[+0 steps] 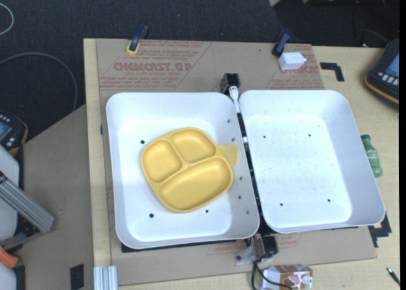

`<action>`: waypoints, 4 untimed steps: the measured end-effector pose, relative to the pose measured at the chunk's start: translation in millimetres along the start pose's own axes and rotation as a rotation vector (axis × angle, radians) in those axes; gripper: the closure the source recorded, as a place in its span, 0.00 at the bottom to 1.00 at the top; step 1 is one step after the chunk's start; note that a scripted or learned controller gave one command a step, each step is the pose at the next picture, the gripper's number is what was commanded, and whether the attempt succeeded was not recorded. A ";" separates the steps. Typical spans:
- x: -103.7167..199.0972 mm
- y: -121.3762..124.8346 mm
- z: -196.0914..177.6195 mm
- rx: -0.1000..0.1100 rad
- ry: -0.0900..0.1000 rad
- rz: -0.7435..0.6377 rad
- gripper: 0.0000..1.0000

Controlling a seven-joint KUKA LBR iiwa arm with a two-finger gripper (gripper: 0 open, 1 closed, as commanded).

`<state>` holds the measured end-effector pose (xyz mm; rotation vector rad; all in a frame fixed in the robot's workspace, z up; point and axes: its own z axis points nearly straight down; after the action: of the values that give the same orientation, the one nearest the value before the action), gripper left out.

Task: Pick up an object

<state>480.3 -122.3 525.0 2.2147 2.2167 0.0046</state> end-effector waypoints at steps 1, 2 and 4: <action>-0.5 -2.2 97.6 0.016 0.005 0.002 1.00; -100.0 -7.2 253.6 0.024 0.005 0.011 1.00; -100.9 17.9 244.4 0.003 0.000 0.000 1.00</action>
<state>500.2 -224.1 281.1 2.2158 2.2188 0.0021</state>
